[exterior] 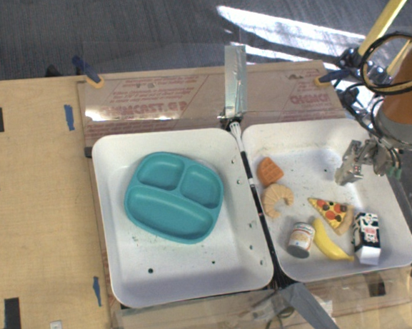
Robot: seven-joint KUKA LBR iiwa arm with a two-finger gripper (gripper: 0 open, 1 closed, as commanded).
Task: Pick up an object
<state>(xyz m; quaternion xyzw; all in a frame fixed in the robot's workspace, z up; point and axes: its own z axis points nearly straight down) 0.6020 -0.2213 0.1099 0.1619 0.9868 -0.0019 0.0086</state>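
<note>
The right bin (297,145) holds an orange piece (269,170), a croissant (277,199), a pizza slice (330,212), a small can (300,238), a banana (327,243) and a black-and-white milk carton (367,237). My gripper (355,171) hangs over the bin's right part, above and to the right of the pizza slice. Nothing shows between its fingers. The arm comes in from the upper right.
In the left bin (122,275) lies a teal divided plate (174,196). A metal divider post (235,82) stands behind the joint between the bins. Cardboard lies behind the bins, and a wooden bench top (33,232) spreads to the left.
</note>
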